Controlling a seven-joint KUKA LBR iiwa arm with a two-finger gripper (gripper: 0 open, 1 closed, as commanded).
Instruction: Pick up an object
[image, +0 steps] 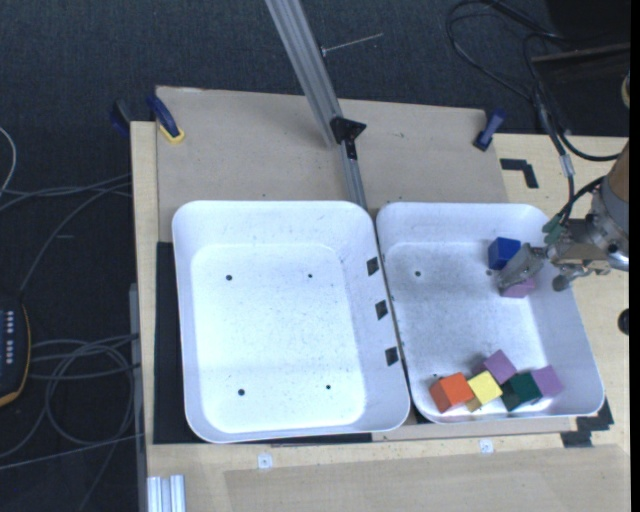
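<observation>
My gripper (538, 274) hangs over the far right part of the right bin (440, 300), its fingers spread open with nothing between them. A pale purple block (518, 289) lies just under the left fingertip (516, 268). Right behind that finger, near the bin's far wall, sits a blue block (503, 250). A cluster lies along the bin's front wall: an orange block (452, 390), a yellow block (484, 386), a purple block (500, 364), a green block (520, 390) and another purple block (546, 380).
The left bin (270, 320) stands beside the right one, with small black clips (381, 309) along the shared wall. A grey metal pole (320, 80) slants over the back of the bench. Cables lie on the floor at left.
</observation>
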